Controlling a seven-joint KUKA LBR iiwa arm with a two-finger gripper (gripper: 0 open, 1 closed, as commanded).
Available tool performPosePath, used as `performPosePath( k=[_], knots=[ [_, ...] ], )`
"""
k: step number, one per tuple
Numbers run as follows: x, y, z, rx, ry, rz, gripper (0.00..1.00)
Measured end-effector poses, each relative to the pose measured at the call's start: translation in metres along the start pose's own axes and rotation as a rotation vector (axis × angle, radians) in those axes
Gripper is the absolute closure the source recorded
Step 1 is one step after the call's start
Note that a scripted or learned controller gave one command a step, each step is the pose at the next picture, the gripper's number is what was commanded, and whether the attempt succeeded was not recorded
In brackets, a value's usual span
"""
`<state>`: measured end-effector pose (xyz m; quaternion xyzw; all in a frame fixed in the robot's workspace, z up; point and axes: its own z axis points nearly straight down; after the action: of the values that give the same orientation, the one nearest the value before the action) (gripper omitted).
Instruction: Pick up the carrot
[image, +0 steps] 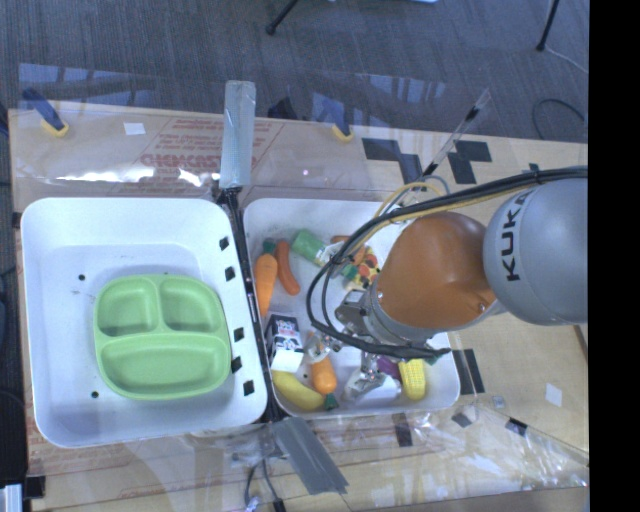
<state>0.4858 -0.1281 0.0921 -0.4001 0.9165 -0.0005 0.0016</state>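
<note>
While the long orange plastic carrot (265, 282) lies untouched along the left wall of the right-hand shallow white bin (300, 208), the grey arm's two-finger gripper (368, 378) hangs well apart, near a yellow corn cob (411, 377) (grip state: cannot tell). Pickup not yet done.

The arm (530, 255) is a thick grey casting, smooth and rounded, with "KUKA" in black capitals running down its side. Above the wrist sits a glossy orange band (435, 272), bulging like a dome and catching the light. Black cables, with a yellow one among them, loop out from the arm and curl round the orange part. Below it the wrist narrows into grey and silver metal fittings (385, 335), ringed and stepped.
</note>
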Motion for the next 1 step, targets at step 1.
performPosePath(
  k=[1],
  knots=[
    [-0.0037, 0.0006, -0.0101, 0.002, -0.004, -0.008, 1.0]
  ],
)
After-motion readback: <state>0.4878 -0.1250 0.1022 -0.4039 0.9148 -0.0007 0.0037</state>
